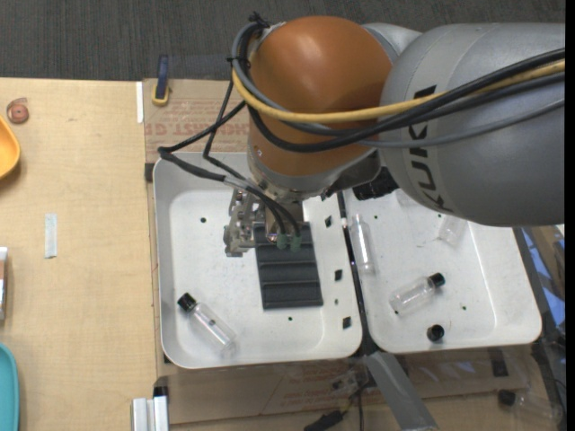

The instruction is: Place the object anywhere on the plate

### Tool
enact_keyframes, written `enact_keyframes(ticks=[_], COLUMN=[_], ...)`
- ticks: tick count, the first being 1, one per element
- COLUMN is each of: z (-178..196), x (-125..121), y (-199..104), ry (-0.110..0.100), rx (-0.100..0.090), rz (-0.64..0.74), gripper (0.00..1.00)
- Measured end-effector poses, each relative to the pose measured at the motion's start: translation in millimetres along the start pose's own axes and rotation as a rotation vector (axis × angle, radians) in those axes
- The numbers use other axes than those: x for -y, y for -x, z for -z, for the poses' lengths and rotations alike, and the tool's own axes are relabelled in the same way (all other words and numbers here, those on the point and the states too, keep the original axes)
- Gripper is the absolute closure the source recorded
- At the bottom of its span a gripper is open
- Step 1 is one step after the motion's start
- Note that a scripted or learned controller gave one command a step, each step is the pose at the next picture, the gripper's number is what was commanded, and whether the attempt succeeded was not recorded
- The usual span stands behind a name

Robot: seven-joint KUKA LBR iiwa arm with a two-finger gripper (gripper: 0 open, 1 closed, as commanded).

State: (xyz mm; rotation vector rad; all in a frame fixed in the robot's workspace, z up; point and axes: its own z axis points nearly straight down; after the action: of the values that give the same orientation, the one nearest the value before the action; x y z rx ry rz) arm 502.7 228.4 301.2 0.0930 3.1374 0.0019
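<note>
My gripper (239, 233) hangs over the upper middle of the left bin (180, 241), under the big orange wrist band. Nothing shows in its grasp. A clear vial with a black cap (205, 320) lies in the left bin's front left corner, well apart from the gripper. Another clear vial with a black cap (415, 293) lies in the right bin (503, 321). A third clear tube (361, 245) rests along the divide between the bins. A teal rounded rim (4, 389) and an orange one (5, 151) show at the bench's left edge.
A loose black cap (436, 333) sits near the right bin's front wall, and a small clear piece (446, 232) lies farther back. On the wooden bench top (81, 285) to the left lie a small pale strip (50, 236) and a reddish disc (17, 110).
</note>
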Motion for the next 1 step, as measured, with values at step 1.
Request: enact_keyframes(ticks=[1], z=[0.0], x=[0.1], y=[0.0], ry=[0.000], rx=[0.000], rz=[0.000], gripper=[0.00])
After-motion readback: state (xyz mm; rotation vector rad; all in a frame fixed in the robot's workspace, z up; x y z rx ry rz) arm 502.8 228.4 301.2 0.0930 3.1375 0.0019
